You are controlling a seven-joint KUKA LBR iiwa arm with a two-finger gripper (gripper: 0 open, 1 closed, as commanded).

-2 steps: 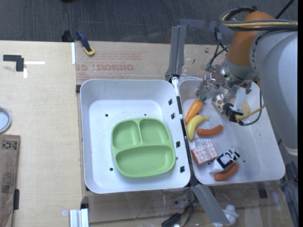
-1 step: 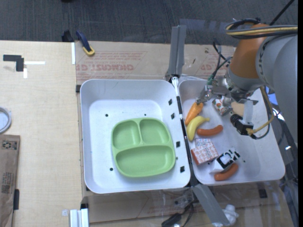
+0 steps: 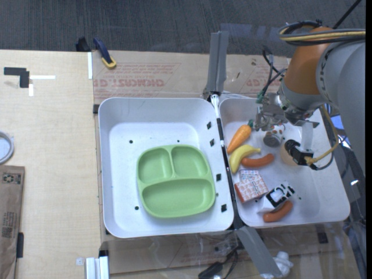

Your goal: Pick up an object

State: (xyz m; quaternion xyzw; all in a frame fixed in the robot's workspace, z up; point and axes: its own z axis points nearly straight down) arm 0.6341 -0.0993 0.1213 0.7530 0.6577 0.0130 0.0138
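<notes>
My gripper (image 3: pixel 268 122) hangs over the back of the right bin (image 3: pixel 325 208), under the grey arm with its orange band (image 3: pixel 305 68). Just below it lies a small round grey piece (image 3: pixel 272 138). To its left lie an orange carrot (image 3: pixel 239 137) and a yellow banana (image 3: pixel 241 154), with a red sausage (image 3: pixel 257 161) beside the banana. Nearer the front are a red-and-white box (image 3: pixel 251 185), a black-and-white toy (image 3: pixel 279 195) and a second sausage (image 3: pixel 278 213). A pale yellow item (image 3: pixel 290 151) sits right of the round piece.
The left bin (image 3: pixel 116 156) holds a green divided plate (image 3: pixel 174 181). A grey divider (image 3: pixel 216 68) rises behind the two bins. Cables (image 3: pixel 308 34) loop over the arm. Cardboard and a wooden bench top surround the bins.
</notes>
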